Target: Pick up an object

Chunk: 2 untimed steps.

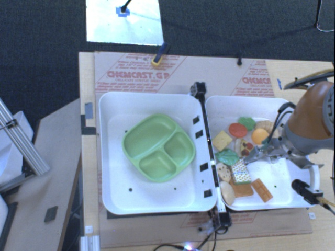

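Toy food pile (242, 161) is sitting in the right bin (293, 197), gripper (255, 155) hovering low over its middle — can't tell the finger state — so I'd be singling out one loose piece, not the cluster

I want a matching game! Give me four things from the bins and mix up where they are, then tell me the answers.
Things:
1. green plastic divided plate
2. round orange toy fruit
3. flat orange-brown rectangular cracker
4. yellow toy cheese wedge

Places:
A. near the front edge of the right bin
B. alone in the left bin
C. right bin, close to the divider
D. right bin, next to the tool

Pairs: 1-B, 2-D, 3-A, 4-C
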### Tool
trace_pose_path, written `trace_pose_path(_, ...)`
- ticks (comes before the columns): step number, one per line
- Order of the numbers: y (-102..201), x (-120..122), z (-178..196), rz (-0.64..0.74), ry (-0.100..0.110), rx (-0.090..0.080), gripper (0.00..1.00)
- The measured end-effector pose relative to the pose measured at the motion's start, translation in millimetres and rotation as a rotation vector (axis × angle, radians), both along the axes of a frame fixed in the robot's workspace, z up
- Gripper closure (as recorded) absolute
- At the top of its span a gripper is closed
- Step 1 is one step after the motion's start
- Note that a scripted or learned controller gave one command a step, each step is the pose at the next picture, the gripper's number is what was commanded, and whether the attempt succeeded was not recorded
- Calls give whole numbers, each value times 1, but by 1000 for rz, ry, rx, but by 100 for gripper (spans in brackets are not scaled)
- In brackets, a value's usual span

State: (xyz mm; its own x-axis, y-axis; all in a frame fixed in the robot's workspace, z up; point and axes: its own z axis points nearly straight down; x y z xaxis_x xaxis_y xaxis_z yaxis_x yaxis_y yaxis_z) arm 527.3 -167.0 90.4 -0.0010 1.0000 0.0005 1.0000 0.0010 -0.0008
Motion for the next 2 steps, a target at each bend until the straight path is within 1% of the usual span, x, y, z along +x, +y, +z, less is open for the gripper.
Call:
trace_pose_path(1,0,1,12,1,-4,-1,100)
trace_pose_path(2,-2,1,76,3,-6,-2,100)
